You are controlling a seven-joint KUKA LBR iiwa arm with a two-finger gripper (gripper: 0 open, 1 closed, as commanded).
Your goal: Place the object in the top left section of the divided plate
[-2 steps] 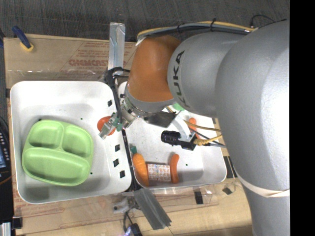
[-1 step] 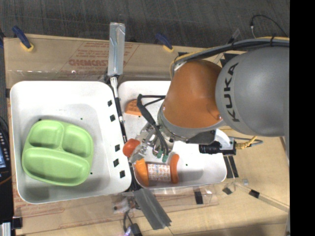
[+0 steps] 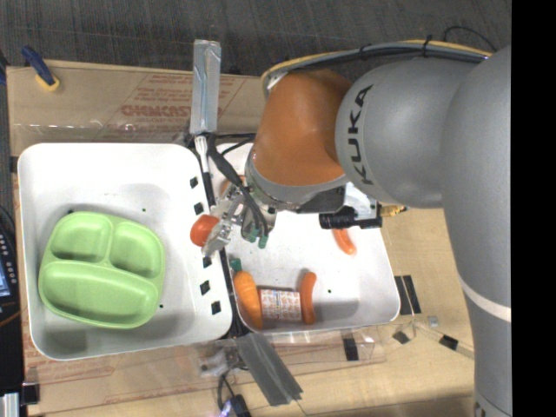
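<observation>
**Gripper over the bin divide with a small orange-red object at its tip**

Nearest me, along the front wall of the right bin (image 3: 382,311), I see an orange bottle with a printed label (image 3: 278,303) lying on its side, its ends resting against the bin's lower edge. Just beyond it, further into the same bin, a small orange carrot-shaped piece (image 3: 346,241) lies partly under the arm's wrist.

In the left bin (image 3: 35,233) sits the green divided plate (image 3: 102,270), with two smaller sections along its upper side and one large section below. All its sections look bare.

The gripper (image 3: 224,229) hangs over the ridge between the two bins, reaching in from the right under the orange band of the arm (image 3: 300,137). A small round orange-red object (image 3: 203,230) sits right at the fingertips, on the left bin's side of the ridge, well apart from the plate. I cannot tell whether the fingers are clamped on it or merely touching it.
</observation>
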